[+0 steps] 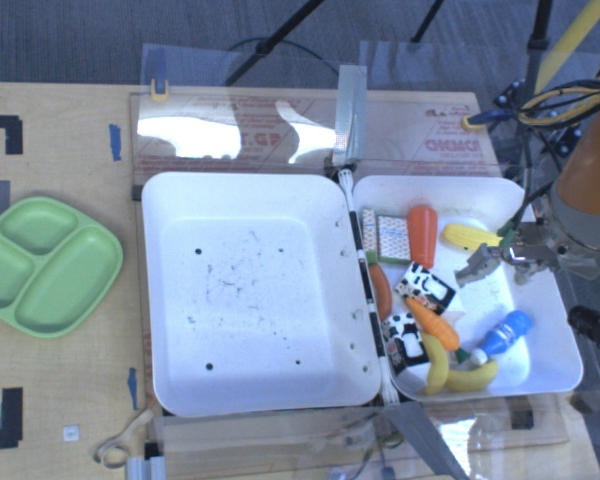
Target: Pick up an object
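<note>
The claw (483, 260) hangs spread and empty — the yellow banana (469, 236) lies just behind it, touching nothing; closing here would likely pinch air, or nudge the banana toward the bin wall (568, 340)

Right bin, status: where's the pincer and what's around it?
Pincer open, holding nothing, over right bin. Yellow banana just beside it. Blue bottle below, apart. Carrot and other toys crowd left half.
</note>
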